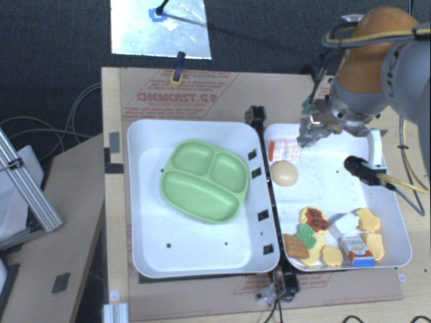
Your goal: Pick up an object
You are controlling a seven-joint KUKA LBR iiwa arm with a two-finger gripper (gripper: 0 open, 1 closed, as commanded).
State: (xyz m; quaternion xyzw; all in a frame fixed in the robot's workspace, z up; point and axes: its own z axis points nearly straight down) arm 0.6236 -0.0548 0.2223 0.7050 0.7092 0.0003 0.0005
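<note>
The surface (202, 89), a cardboard-covered bench, carries 2 shallow white bins side by side, and the right bin (390, 207) serves here as the landmark. Just left of it, touching along the black divider, sits the left bin (145, 180), which holds a green 3-compartment tray (204, 180). The grey arm (387, 59) with its orange band reaches over the right bin's far edge, and the gripper (308, 134) hangs above that bin's far-left corner; whether its fingers are spread or pressed together I cannot tell, and nothing shows between them. Directly below it in that corner lies a white packet with red print (281, 149), and just nearer the camera a tan egg-shaped piece (284, 174). A heap of toy food (333, 237) crowds the bin's near edge, well apart from the gripper. The packet looks like the nearest candidate. To grasp it well, I would centre over it, keep clear of the bin wall and the egg, and descend straight, since a flat packet likely offers little to pinch.
</note>
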